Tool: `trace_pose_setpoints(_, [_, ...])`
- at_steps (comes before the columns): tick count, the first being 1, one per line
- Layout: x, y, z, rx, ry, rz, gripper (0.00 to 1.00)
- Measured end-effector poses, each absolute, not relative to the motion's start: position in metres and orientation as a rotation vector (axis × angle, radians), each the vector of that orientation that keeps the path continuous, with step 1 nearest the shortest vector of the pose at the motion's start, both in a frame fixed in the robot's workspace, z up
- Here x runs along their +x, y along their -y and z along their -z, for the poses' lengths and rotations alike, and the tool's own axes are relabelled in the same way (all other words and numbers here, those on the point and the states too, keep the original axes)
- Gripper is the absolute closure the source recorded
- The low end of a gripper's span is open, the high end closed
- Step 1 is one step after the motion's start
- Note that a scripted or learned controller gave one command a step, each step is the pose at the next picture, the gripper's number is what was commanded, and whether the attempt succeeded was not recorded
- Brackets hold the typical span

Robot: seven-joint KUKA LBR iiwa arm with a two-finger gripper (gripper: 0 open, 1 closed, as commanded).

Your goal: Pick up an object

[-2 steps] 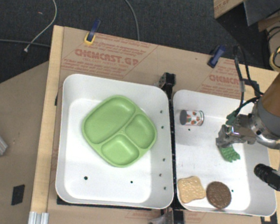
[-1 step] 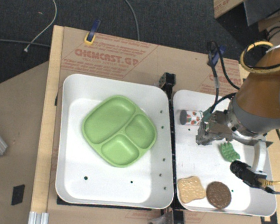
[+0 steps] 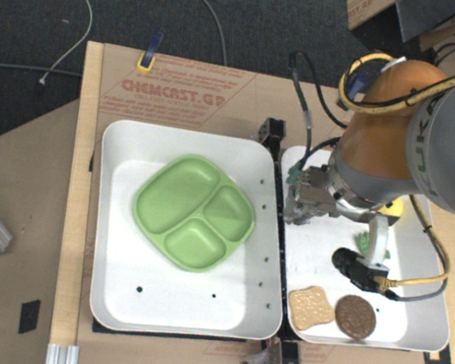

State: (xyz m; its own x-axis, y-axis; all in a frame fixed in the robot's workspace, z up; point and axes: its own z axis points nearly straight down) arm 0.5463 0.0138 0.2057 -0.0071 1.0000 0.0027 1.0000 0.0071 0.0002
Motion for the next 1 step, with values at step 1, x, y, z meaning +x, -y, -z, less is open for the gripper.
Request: trace_pose_setpoints(1, [0.5572,-0.0748,-0.2123,-2.213,2.229,0.005,1.00])
